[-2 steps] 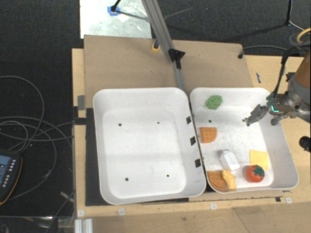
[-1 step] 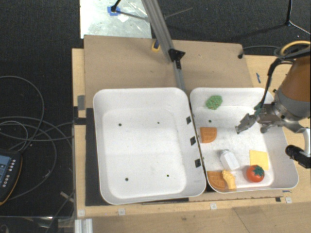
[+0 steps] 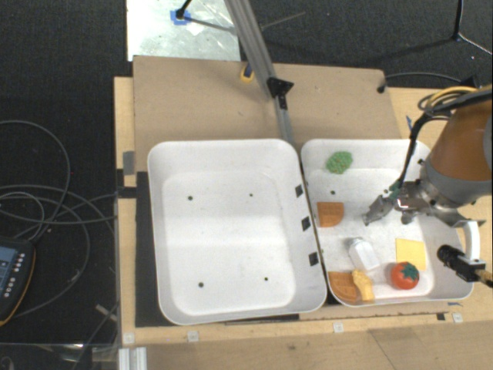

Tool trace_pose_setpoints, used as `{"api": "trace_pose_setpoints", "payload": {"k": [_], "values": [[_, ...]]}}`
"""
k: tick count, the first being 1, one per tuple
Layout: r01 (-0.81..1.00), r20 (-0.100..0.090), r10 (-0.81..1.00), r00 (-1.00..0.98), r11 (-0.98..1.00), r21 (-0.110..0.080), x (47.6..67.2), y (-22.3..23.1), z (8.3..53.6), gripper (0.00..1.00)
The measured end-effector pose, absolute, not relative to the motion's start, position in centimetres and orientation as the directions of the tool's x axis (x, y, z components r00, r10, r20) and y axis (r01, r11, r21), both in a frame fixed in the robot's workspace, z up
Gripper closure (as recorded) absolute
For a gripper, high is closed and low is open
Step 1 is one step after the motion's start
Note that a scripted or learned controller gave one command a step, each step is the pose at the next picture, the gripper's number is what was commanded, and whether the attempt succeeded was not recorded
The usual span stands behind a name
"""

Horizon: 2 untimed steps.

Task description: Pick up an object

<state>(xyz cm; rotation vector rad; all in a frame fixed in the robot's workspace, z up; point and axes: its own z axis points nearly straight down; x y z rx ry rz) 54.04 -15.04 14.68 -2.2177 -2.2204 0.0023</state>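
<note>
Desk: two white bins, stuff all in the right bin [image 3: 370,156].
Fingers [image 3: 391,209]: spread, nothing in them from what I see.
Closest grab: yellow block [image 3: 410,251], just below-right of them.

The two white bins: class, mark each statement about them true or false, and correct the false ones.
1. The green ball lies in the right bin. True.
2. The tomato lies in the left bin. False: it is in the right bin.
3. The yellow block lies just above the tomato in the picture. True.
4. The gripper hangs over the left bin. False: it is over the right bin.
</note>
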Motion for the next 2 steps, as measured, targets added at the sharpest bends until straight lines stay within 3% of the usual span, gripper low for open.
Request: {"api": "trace_pose_setpoints", "payload": {"k": [1,2], "values": [[1.000,0.002,1.000,-0.001,0.001,-0.004,54.0,-15.0,9.5,0.00],[1.000,0.000,1.000,-0.001,0.001,0.003,54.2,-15.1,10.8,1.00]]}}
